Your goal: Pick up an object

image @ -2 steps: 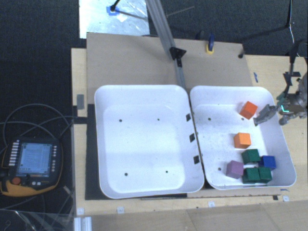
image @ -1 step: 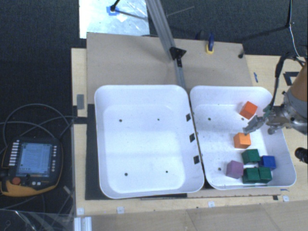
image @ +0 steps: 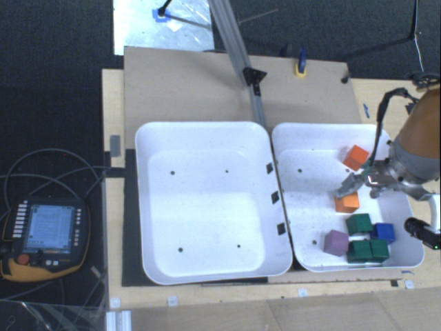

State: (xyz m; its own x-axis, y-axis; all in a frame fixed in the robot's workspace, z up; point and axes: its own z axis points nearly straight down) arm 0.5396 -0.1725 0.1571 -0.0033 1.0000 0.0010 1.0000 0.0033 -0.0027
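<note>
The right bin [image: 303,154] holds several small blocks. An orange block [image: 356,156] lies near its far right. A second orange block [image: 347,203] sits mid-bin, directly under the tip of my gripper [image: 353,184], which reaches in from the right; I cannot tell whether it touches the block. Nearer the front edge are a purple block [image: 336,242], a blue block [image: 384,232] and three green blocks, one [image: 358,223] just behind the other two [image: 367,251]. The arm's grey and orange wrist [image: 420,140] hides the bin's right rim.
The left bin [image: 207,198] stands beside the right one, with a rim and black clips [image: 275,197] between them. A slanted metal pole [image: 234,36] rises behind the bins. A teach pendant [image: 45,238] with cables lies on the floor at left.
</note>
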